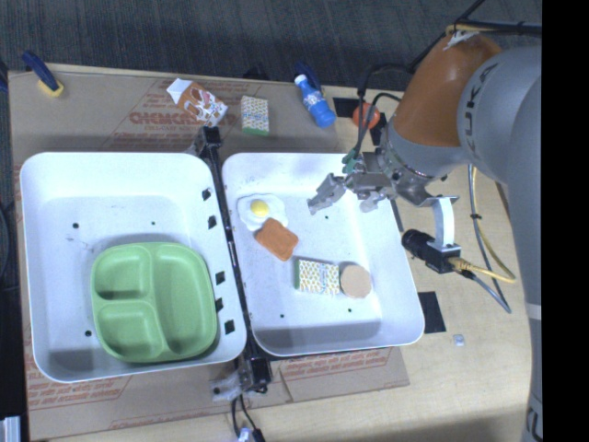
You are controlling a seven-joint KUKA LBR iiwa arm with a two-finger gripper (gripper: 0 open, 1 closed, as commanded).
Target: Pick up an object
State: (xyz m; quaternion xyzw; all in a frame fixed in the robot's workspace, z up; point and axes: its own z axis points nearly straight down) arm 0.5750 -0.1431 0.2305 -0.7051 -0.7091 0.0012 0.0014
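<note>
Arm (479, 90) low over right bin (386, 320)

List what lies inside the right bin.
The right bin holds a fried egg toy, an orange-brown piece touching it, a patterned packet and a round tan disc. The gripper covers some floor at the bin's upper right.

Toy foods (276, 239) in right bin (396, 320)

Dark grey carpet (230, 12) lies beyond the pale wooden bench (460, 376).
</note>
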